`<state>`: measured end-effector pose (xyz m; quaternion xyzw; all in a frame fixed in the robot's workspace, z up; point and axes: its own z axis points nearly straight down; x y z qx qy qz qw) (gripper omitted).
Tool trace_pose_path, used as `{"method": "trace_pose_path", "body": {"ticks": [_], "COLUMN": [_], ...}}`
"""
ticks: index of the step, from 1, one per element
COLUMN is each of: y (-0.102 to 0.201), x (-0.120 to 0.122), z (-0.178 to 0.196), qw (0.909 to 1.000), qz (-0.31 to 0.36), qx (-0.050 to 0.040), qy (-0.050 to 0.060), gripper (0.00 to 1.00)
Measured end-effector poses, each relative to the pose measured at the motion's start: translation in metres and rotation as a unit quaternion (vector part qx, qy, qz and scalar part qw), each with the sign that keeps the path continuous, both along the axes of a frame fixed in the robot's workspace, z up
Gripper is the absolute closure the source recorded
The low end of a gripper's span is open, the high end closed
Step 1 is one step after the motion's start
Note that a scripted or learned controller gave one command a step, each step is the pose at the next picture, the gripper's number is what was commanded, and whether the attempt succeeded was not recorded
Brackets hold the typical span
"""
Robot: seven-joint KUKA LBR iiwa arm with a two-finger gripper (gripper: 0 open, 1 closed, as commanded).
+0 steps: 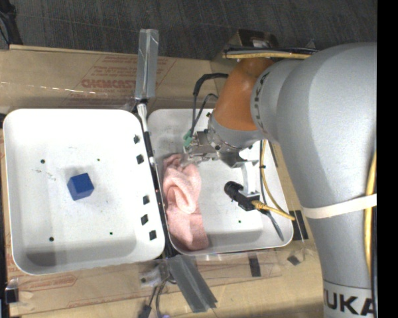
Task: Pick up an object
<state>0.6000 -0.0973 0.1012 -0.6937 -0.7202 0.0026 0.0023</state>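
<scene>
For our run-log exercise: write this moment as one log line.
arm: over right bin | gripper: above pink cloth | blue cube: left bin

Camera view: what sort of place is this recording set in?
Probably a robot grasping test bench in a lab: two shallow white bins side by side, a KUKA arm reaching over the right one, and loose test items, a blue cube and pink cloth.

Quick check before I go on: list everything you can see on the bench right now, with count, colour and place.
blue cube: one, blue, left bin, left of centre on its floor.
pink cloth: one, pink, crumpled along the right bin's left wall.
left bin: one, white, left half of the bench.
right bin: one, white, beside the left bin.
cardboard sheet: one, brown, under the bins.
arm: one, grey with orange band, reaching in from the right.
gripper: one, over the cloth's upper end.
</scene>
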Motion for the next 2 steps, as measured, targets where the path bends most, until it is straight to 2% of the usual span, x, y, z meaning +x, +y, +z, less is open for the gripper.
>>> {"method": "trace_pose_path", "body": {"ticks": [1,2], "y": [0.061,0.033], "x": [0.027,0.026], "z": [0.091,0.091], "qw": [0.9983,0.9958], "qz": [0.058,0.091], "qx": [0.0006,0.0005], "qy": [-0.002,-0.002], "gripper": [1.00,1.00]}}
